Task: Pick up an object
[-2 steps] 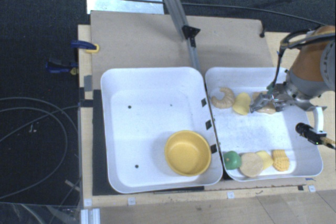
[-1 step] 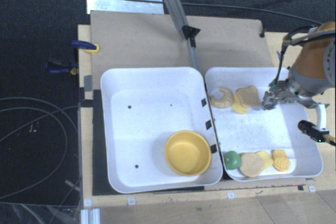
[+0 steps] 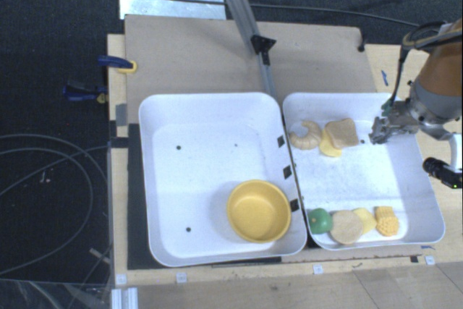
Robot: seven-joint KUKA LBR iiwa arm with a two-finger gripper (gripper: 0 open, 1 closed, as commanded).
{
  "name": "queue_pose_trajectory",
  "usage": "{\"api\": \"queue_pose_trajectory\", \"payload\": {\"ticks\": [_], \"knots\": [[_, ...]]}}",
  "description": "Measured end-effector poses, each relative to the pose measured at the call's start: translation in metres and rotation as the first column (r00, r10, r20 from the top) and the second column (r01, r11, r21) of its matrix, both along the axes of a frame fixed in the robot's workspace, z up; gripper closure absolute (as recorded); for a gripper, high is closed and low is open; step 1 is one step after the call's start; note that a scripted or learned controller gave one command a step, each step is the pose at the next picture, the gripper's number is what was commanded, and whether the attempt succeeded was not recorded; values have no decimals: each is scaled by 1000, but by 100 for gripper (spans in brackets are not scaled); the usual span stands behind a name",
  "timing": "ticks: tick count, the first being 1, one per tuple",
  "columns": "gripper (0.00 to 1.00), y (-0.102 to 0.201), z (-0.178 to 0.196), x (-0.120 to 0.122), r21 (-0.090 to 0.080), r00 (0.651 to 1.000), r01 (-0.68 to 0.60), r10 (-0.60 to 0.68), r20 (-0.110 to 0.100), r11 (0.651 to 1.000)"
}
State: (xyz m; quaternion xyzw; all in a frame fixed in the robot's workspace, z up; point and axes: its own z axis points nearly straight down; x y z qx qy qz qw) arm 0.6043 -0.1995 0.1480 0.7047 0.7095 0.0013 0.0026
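Now the gripper (image 3: 379, 131) hangs low over the right bin (image 3: 416, 177), by its far right side.
From the right the grey arm (image 3: 438, 94) bends in, orange band above the wrist; whether the claw is apart or together I cannot tell. Just left of it lie a toast slice (image 3: 342, 132) and a croissant (image 3: 307, 136). A yellow bowl (image 3: 258, 210) sits in the left bin (image 3: 195, 119).
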Motion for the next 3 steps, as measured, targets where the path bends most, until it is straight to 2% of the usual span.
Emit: {"api": "queue_pose_trajectory", "payload": {"ticks": [1,2,3], "knots": [[100,6,62,3,0,1000,-1,1,1,1000],[100,6,79,4,1,1000,-1,1,-1,1000],[100,56,70,-6,2,1000,-1,1,-6,1000]]}}
